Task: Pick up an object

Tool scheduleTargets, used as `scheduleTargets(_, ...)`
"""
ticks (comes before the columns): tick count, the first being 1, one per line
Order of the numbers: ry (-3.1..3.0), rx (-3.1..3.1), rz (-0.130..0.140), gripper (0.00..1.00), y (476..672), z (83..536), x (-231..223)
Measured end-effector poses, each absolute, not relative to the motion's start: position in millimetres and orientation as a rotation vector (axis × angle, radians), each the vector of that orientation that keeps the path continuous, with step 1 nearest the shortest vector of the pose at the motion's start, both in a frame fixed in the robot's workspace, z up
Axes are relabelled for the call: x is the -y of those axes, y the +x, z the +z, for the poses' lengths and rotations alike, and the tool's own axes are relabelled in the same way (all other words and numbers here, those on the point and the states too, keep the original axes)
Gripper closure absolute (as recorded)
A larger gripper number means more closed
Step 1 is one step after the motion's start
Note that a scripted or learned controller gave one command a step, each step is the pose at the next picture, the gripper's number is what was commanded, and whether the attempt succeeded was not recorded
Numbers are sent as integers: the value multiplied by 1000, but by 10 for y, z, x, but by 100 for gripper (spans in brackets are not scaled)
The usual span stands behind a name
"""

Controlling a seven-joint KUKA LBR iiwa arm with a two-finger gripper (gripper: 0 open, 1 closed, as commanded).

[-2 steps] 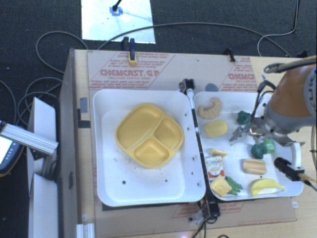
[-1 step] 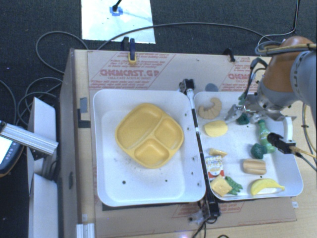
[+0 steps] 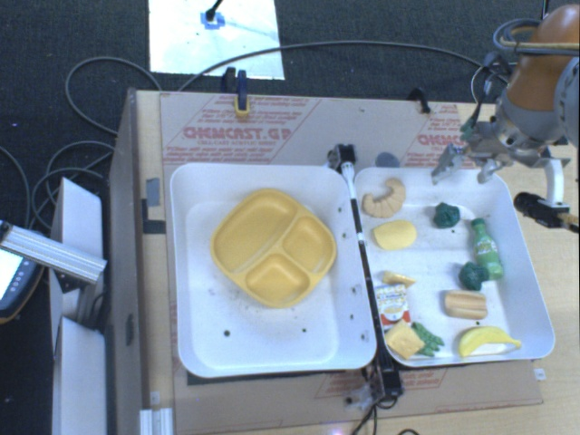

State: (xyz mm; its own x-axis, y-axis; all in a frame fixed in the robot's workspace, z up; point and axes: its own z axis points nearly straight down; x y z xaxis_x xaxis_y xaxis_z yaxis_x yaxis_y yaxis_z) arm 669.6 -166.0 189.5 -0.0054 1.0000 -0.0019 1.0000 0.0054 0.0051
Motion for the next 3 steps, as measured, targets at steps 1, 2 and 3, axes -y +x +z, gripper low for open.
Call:
scheduleTargets(1,2218,-2222,1,0,6540,1464,1766)
scheduleTargets(2,2216,-2225,1,0,6500,842,1610)
scheduleTargets(3,2211,-2226,4,100,6513,959,1613)
